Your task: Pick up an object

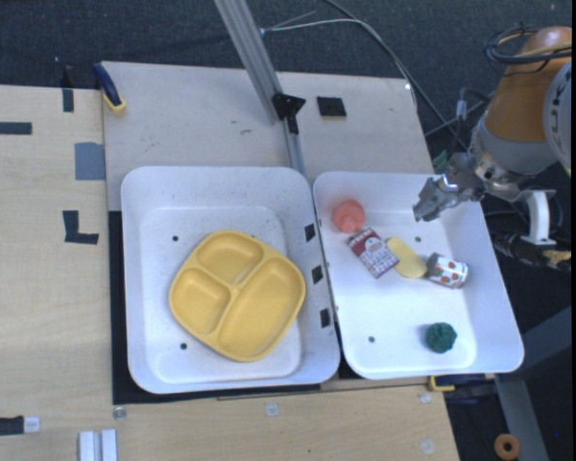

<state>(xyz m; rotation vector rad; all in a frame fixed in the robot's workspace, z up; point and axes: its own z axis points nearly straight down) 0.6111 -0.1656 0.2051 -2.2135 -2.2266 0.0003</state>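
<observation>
The right bin [480, 349] holds several small objects: a pink ball [348, 215], a red and white packet [371, 252], a pale yellow piece [406, 257], a small white and red cup on its side [448, 271] and a dark green ball [441, 336]. My gripper [430, 203] hangs over the bin's upper right part, above and to the right of the yellow piece. Nothing shows between its fingers.
The left bin [144, 200] holds a yellow divided plate [237, 295]. A metal pole [251, 41] slants down to a black clamp [288, 106] behind the bins. Cables [542, 248] lie right of the right bin.
</observation>
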